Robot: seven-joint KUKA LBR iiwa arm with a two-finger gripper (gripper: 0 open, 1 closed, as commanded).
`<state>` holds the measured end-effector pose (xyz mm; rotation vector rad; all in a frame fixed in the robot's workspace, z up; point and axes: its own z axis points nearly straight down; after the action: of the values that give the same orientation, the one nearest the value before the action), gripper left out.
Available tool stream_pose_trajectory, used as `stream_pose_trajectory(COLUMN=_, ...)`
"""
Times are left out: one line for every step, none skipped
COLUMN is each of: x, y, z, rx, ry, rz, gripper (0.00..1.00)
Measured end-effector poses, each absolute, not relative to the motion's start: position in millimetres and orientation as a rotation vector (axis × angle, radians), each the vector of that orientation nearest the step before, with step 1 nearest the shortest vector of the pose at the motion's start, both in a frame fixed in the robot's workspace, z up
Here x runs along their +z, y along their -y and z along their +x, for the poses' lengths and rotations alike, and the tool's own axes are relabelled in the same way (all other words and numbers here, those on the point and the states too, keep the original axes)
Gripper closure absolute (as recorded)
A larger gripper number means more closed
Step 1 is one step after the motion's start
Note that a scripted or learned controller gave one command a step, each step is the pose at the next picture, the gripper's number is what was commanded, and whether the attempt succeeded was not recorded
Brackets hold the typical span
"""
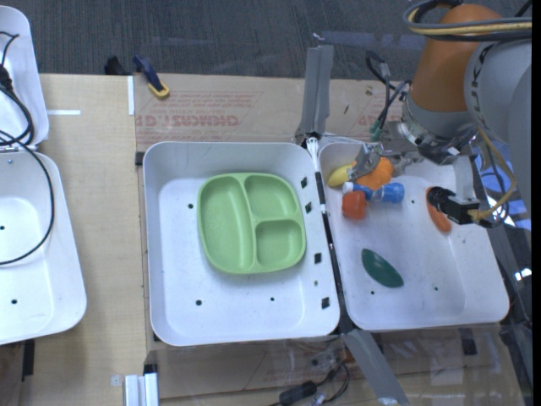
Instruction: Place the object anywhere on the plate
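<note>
Presently logged: claw (369, 161), closure impossible to tell, sat over an orange object (375, 175) at twelve o'clock of the right bin (439, 307); advisably lift clear before crossing toward nine o'clock to the green plate (251, 222).

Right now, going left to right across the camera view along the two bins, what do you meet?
Green plate → yellow piece → red piece → dark green piece → orange piece near the right bin's far side.
</note>
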<state>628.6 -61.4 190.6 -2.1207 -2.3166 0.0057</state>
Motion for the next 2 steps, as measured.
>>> stream_pose_trajectory(x=190.9, y=8.3, z=585.8, rx=0.004, ry=2.451, rz=-1.962, gripper=1.0)
stream_pose_trajectory(x=191.0, y=8.5, z=585.9, rx=0.004, ry=2.452, rz=-1.962, gripper=0.0)
